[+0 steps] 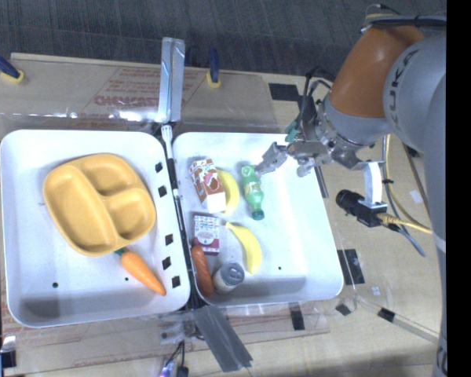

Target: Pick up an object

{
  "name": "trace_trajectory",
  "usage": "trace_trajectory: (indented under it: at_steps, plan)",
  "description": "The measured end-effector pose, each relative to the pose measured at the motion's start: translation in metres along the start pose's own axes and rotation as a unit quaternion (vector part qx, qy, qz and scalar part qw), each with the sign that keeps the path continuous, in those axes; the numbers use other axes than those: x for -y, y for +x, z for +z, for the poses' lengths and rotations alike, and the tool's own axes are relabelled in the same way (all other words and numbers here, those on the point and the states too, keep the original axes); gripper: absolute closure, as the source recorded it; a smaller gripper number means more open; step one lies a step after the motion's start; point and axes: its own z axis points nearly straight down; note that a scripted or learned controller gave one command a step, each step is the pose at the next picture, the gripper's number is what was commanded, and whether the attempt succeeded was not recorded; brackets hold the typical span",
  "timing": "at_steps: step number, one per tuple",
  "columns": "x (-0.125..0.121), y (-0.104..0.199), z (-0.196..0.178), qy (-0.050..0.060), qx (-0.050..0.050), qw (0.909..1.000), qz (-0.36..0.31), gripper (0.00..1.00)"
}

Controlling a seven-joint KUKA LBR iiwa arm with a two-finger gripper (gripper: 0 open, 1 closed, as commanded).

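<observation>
My gripper (287, 162) hovers over the far side of the right bin (302, 234), open, with nothing between its fingers. Just left of it and slightly nearer lies a green bottle (253, 193). A banana (231, 192) and a small brown and white carton (206, 182) lie beside the bottle. Nearer the front are a second carton (207, 233), another banana (248, 247), a reddish sausage-like piece (202, 270) and a grey can (231, 276).
The left bin (31, 289) holds a yellow divided tray (100, 203) and an orange carrot (143, 272). A metal divider (171, 85) stands at the back between the bins. The right half of the right bin floor is bare.
</observation>
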Motion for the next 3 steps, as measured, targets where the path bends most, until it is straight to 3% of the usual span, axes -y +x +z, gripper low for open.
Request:
trace_trajectory:
  at_steps: [1, 2, 3]
  plan:
    - [-0.029, -0.005, 0.151, -0.001, 0.000, 0.9989, 0.047, 0.00]
    - [-0.029, -0.004, 0.141, 0.000, 0.000, 0.9990, 0.045, 1.00]
    - [-0.030, 0.030, 0.025, -0.001, 0.000, 0.9967, 0.081, 1.00]
